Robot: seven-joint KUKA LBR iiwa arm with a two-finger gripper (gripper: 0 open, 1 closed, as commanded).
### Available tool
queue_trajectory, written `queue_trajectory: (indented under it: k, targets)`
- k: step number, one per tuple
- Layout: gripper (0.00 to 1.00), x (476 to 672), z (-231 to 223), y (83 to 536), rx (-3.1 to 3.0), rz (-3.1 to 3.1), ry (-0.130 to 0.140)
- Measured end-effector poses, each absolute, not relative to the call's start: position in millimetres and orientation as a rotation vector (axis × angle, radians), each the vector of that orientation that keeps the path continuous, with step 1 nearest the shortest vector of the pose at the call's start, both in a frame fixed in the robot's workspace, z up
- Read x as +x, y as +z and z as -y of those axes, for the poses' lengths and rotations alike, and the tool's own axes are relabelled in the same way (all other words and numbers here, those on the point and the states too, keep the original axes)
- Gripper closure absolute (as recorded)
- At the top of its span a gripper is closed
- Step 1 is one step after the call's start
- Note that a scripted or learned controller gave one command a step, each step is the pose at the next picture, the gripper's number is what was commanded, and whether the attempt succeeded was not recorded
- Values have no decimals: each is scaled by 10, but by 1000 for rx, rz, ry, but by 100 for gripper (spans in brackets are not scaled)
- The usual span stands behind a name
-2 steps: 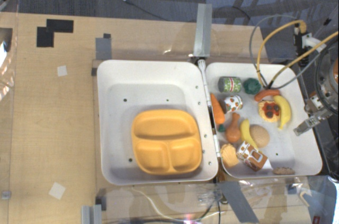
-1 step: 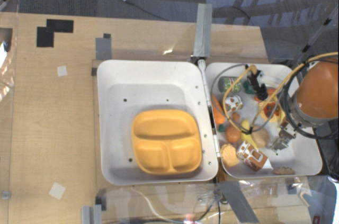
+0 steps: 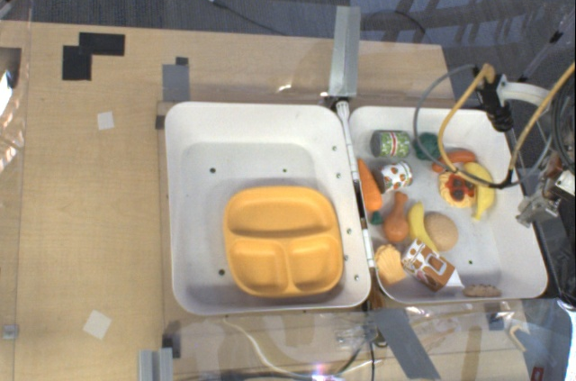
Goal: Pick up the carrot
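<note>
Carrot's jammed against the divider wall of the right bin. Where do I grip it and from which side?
Probably grip the carrot at its thick orange middle, coming straight down from above. It lies lengthwise along the right bin's left wall, so set the fingers across its narrow width. The wall side leaves little room, and the small white jar and chicken drumstick crowd its other side, so a side approach looks blocked.

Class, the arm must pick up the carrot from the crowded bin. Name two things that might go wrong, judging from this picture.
1. The carrot lies against the right bin's left wall, leaving little room on that side, so a grasp may slip.
2. The drumstick and a small patterned item sit close beside it and might be knocked or grabbed instead.
</note>
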State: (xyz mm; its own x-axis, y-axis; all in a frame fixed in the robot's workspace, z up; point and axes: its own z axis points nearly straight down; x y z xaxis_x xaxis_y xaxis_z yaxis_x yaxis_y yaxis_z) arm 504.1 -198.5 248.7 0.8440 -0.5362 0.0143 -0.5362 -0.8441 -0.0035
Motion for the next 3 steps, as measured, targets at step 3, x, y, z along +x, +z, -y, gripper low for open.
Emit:
queue_trajectory:
  k: [3]
  targets:
    - [100,4917,2036,1168,3128,352,-9]
